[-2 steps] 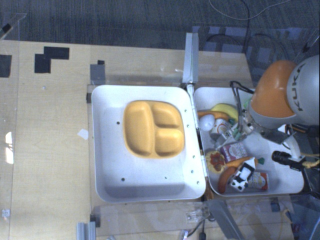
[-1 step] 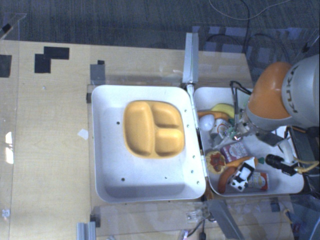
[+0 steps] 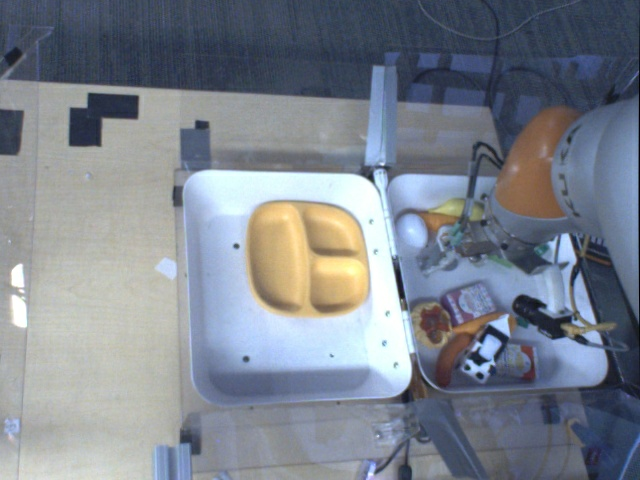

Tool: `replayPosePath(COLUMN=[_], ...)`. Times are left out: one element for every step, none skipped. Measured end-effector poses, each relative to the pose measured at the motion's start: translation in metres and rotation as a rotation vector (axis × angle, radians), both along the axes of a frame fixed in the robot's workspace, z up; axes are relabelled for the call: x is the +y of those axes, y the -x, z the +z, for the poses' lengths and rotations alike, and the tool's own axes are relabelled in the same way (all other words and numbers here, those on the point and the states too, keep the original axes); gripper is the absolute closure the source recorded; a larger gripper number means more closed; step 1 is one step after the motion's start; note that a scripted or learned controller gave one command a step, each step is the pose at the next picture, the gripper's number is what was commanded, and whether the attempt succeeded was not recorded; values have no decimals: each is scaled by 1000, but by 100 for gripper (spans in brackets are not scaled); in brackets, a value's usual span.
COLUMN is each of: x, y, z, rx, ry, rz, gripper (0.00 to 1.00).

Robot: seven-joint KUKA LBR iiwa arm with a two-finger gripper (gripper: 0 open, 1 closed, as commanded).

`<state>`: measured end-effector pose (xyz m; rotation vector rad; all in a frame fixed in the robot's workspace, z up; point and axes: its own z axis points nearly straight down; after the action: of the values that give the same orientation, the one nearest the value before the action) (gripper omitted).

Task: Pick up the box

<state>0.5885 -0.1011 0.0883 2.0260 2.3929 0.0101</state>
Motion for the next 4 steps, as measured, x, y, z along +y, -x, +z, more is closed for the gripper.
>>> replayPosePath(x=[-38, -36, -36, -37], y=[65, 62, 62, 66], z=[0, 11, 11, 0], rx=[-3, -9, -9, -5], ry=[1, -1, -1, 0], rz=[-148, -143, -143, -165], gripper=[0, 100, 0, 0])
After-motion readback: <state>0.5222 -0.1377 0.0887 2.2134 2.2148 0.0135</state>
